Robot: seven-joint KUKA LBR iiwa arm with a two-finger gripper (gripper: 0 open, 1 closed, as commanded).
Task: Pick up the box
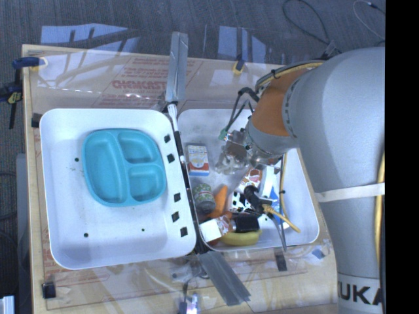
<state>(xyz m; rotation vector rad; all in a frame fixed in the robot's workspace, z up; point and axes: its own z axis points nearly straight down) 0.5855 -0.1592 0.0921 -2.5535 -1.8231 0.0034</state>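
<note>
- My work surface is a light wooden bench [98, 77], covered by a clear sheet with red print showing near its far edge.
- Two shallow white bins rest directly on it, side by side and touching along their inner walls.
- The left bin [52, 175] sits on my camera's left half.
- The right bin [308, 214] sits beside it.
- A blue clamp [26, 63] grips the far left corner.

My right bin [298, 169] is crowded toward its near end; the box [198, 159] has bare floor beyond it.
</note>
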